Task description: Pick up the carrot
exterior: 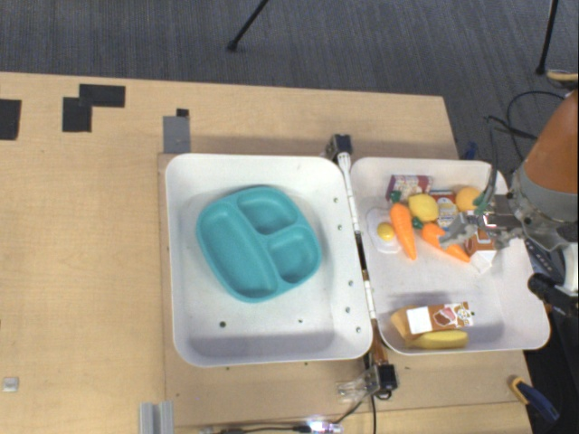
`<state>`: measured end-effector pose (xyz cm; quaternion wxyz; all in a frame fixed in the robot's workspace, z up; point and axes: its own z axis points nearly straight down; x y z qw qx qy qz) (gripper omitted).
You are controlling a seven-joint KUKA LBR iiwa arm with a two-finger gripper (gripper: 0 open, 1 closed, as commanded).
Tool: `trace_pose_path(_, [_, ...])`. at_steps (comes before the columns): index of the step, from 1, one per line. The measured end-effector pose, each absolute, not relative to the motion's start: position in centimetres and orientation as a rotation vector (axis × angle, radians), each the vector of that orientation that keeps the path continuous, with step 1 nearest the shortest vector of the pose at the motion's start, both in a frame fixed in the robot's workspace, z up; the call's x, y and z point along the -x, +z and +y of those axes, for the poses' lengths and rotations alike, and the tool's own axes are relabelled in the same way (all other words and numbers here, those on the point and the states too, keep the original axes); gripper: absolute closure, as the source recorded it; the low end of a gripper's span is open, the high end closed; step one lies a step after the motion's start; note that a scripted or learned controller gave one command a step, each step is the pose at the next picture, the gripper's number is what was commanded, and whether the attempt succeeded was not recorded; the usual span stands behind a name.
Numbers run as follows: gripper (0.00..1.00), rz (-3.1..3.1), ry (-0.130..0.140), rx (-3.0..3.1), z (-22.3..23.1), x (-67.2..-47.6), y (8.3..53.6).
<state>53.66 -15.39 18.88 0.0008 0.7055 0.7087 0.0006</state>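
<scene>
An orange carrot [403, 230] lies in the right bin [507, 333], near its left wall, pointing down and slightly right. A second, shorter orange carrot-like piece [445, 242] lies just right of it. My gripper [474, 228] hangs low over the bin's right half, right beside that shorter piece and about a hand's width right of the long carrot. The grey wrist and orange band [554, 156] come in from the right edge.
Around the carrots sit a fried egg [386, 233], a lemon [422, 208], a small can [446, 212], a purple box [407, 186] and a yellow fruit [466, 197]. A banana [441, 339] and a brown carton [436, 318] lie at the bin's front. The left bin [208, 333] holds a teal divided plate [260, 242].
</scene>
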Motion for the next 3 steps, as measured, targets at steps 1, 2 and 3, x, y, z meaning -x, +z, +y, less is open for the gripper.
trace_pose_path(1, [0.0,2.257,0.021,-2.168,-15.1,-58.0,10.3])
trace_pose_path(2, [1.0,2.252,0.021,-2.166,-15.3,-58.2,11.5])
trace_pose_path(3, [1.0,2.124,0.004,-2.313,-7.0,-56.0,18.5])
